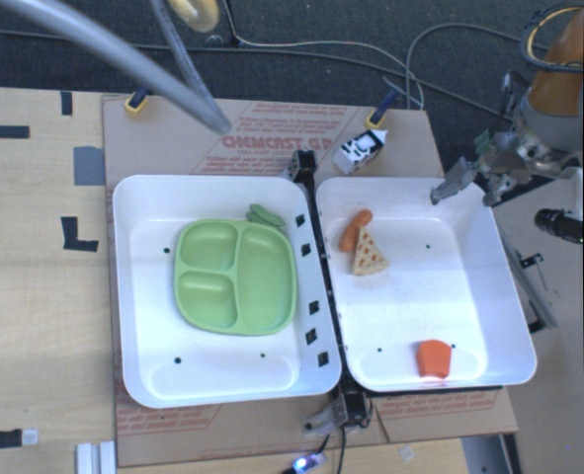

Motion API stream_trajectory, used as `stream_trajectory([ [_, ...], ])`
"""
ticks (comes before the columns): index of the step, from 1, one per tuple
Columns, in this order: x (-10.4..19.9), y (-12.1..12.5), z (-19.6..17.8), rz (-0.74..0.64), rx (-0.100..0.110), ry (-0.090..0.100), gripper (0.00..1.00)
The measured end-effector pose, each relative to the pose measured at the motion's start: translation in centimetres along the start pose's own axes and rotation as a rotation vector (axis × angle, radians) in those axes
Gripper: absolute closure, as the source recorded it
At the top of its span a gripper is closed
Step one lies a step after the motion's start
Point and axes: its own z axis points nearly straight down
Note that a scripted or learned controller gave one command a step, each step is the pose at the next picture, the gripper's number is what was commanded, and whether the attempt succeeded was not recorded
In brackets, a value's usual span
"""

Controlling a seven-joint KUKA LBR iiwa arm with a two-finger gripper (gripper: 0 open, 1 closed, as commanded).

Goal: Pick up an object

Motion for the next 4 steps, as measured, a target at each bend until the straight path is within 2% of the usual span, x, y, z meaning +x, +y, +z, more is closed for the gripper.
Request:
stream_trajectory([
  [1,0.1,0.3,-0.9,-0.004,-0.014,-0.003,0.00],
  [2,0.5,0.4,3.5,-0.005,-0.010,-0.003,0.00],
  [3,0.9,0.6,10.0,-0.005,-0.008,-0.002,0.00],
  [4,0.9,0.6,13.0,-0.006,-0.015,-0.006,0.00],
])
